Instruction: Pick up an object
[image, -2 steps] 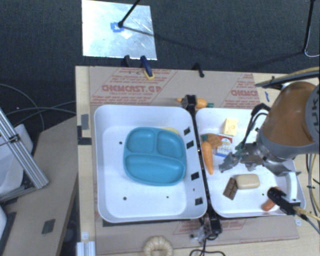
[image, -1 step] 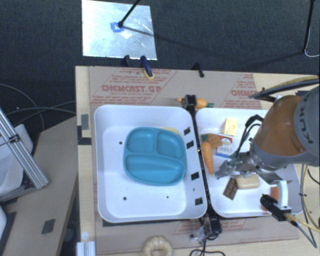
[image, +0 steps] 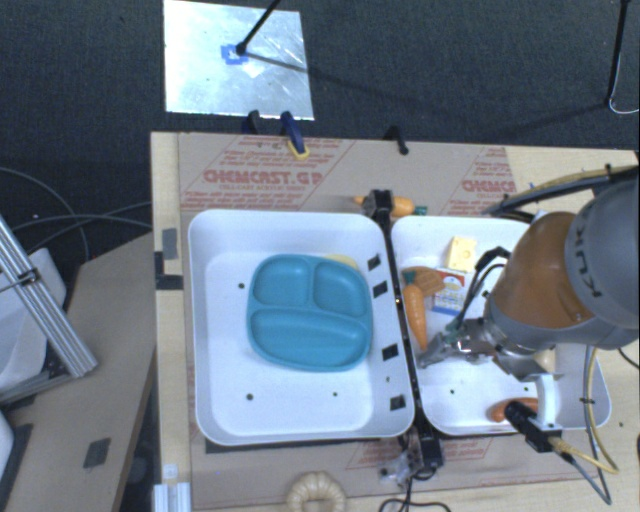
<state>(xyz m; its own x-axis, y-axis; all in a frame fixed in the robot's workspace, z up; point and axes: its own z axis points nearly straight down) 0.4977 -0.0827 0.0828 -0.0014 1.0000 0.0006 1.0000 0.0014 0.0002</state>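
From the camera above, my gripper (image: 432, 352) hangs low in the right bin (image: 470, 415), just beside an orange carrot (image: 414, 312) near the divider. I cannot tell the state of my fingers. A blue plate (image: 308, 310) lies in the left bin (image: 215, 300).

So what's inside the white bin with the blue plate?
Just the blue plate, lying flat in the left bin. A yellowish edge peeks out behind it; whatever lies under the plate is covered.
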